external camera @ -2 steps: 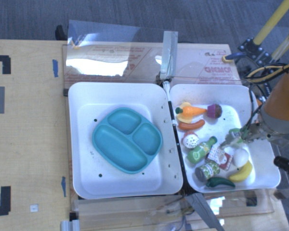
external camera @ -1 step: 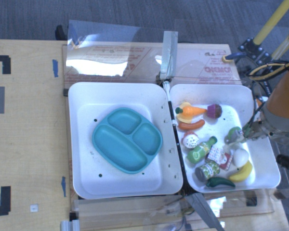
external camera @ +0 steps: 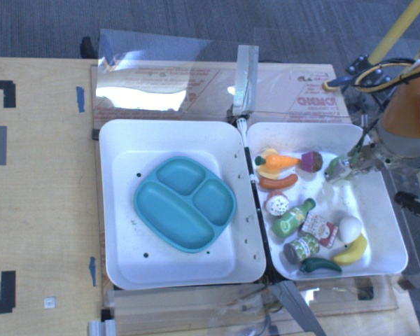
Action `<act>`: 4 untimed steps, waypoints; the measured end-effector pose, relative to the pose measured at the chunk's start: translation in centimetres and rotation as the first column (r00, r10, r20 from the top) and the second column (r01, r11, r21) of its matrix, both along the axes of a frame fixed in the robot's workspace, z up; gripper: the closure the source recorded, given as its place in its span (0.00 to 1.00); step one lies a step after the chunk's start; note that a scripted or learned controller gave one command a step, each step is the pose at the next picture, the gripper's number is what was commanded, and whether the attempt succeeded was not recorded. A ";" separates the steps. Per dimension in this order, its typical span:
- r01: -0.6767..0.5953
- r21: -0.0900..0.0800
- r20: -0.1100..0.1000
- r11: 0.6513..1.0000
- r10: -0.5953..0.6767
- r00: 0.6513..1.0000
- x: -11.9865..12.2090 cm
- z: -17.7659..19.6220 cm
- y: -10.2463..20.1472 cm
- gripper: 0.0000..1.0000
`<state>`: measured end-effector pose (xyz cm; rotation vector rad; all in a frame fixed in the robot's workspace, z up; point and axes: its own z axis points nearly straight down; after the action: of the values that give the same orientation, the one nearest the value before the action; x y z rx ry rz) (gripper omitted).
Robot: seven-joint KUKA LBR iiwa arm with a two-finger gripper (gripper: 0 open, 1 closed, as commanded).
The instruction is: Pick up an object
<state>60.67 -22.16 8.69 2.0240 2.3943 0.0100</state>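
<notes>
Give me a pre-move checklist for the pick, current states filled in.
1. Items within reach in the right bin: ok; carrot, banana, egg and green bottle lie there.
2. Pincer over the right bin: ok, at its upper right part.
3. Pincer open or shut: cannot tell, blurred.
4. Anything held: cannot tell.
5. Isolated target: not ok; the items crowd together, egg touching banana.
6. Left bin holds the blue tray: ok.

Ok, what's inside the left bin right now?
The left bin holds a teal divided tray, its three compartments bare. Whatever lies beneath the tray is covered.
</notes>
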 end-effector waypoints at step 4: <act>-0.036 0.000 -0.016 0.999 0.036 0.999 5.0 12.2 20.4 1.00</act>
<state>65.70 -1.79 20.88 1.9874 2.4398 -0.0062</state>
